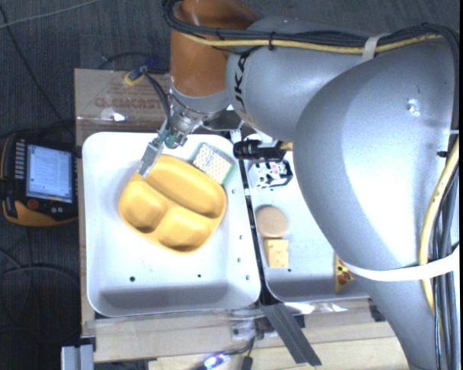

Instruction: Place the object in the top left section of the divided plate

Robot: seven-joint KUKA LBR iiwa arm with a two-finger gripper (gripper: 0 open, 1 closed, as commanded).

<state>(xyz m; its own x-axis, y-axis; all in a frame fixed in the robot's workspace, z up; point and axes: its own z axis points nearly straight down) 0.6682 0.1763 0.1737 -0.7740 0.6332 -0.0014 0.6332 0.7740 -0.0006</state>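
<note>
Yellow divided plate point(172, 206) sits tilted in the left white bin point(116, 276), centre-left of frame. Hand point(151, 160) is at the plate's upper-left rim; whether it is apart or together, cannot tell. Green-edged sponge-like pad point(211, 160) lies just beside the plate's upper-right rim. In the right bin point(309, 284): a round tan cookie point(272, 221), with a square cracker point(276, 253) below it.

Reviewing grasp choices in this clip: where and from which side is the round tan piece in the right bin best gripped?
Grip the round tan piece across its rim, coming straight down from above: it lies flat in the right bin. Set the fingers left-right, since the square cracker sits right beside it.
</note>
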